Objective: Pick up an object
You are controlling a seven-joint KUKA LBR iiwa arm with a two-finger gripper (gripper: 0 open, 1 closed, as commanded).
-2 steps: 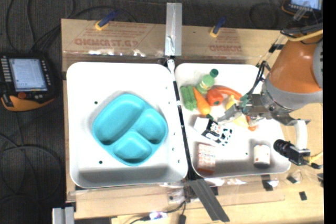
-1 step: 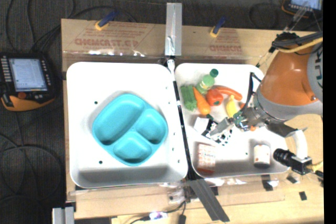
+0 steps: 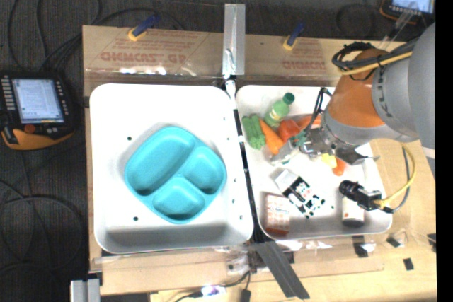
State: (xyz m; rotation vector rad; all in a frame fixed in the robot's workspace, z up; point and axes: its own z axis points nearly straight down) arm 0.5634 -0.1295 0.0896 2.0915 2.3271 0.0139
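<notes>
Now the gripper [image 3: 303,143] is seen low in the right bin [image 3: 368,226], right of centre frame, beside an orange carrot [image 3: 272,139]; its grip cannot be told

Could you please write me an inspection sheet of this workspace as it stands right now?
Surface: two white bins side by side, left bin, right bin.
Job's things: green bottle, orange carrot, green vegetable, black-and-white box in right bin.
Clutter: teal divided tray in left bin.
Grippers: tool low over the carrot pile.
Cables: yellow cable at arm; black cables on floor.
Surroundings: teach pendant left; carpet.
</notes>
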